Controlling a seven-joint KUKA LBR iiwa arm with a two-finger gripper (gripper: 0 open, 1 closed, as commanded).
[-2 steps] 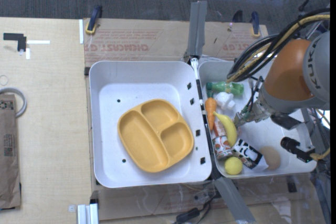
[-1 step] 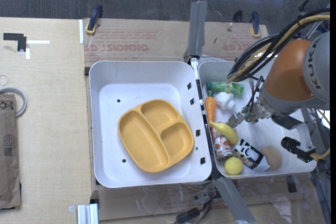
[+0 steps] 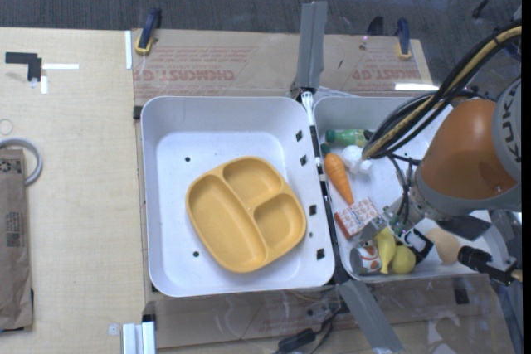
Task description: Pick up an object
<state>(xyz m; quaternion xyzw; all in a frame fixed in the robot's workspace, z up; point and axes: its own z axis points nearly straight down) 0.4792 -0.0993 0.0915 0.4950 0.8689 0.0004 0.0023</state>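
So on the far left of the bench (image 3: 75,203) there's a brown paper bag (image 3: 14,240) lying flat, with a grey ring (image 3: 29,157) just above it. Nothing fancy.

Next over is the left bin (image 3: 158,178), and all it's got in it is a yellow plate (image 3: 246,213) with three compartments. The plate sits a bit skewed, roughly in the middle of the bin, and the compartments look bare.

The right bin (image 3: 332,108) is where all the clutter is. Near the top there's a green bottle (image 3: 347,135) lying on its side, with a small white thing (image 3: 355,157) just below it. Right next to that is a carrot (image 3: 338,177), lying at a slant near the bin's left wall. Below the carrot there's a little red-and-white packet (image 3: 357,217), and under that a can (image 3: 367,258) on its side. A yellow banana (image 3: 387,246) and a yellow-green round fruit (image 3: 402,260) sit touching each other at the bottom of the bin.

The arm (image 3: 465,149) hangs over the right half of that bin, and the gripper (image 3: 397,220) is down low just above the banana, beside the packet. Can't tell what the gripper is doing, the wrist and cables cover it.
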